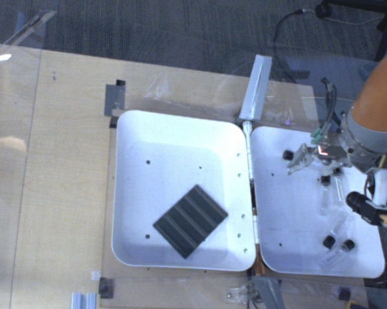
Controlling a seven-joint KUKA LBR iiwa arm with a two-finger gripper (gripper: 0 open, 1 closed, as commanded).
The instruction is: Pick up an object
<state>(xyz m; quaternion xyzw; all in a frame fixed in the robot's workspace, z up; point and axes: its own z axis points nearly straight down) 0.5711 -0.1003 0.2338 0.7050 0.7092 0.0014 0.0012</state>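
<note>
A dark grey ridged rectangular block (pixel 191 221) lies flat and turned diagonally on the floor of the left bin (pixel 135 132), toward its front. My gripper (pixel 338 244) hangs over the front right part of the right bin (pixel 265 256), far to the right of the block. Its two clear fingers end in small black tips (pixel 329 242) that stand a little apart, with bare white bin floor between them. The orange band (pixel 385 85) and grey wrist sit above the right bin's back right corner.
A metal bracket (pixel 255 89) rises behind the seam between the bins. Cables and wrist linkage (pixel 313 153) overhang the back of the right bin. The wooden bench (pixel 45 172) stretches to the left, with small black clamps (pixel 116 96) by the left bin's corners.
</note>
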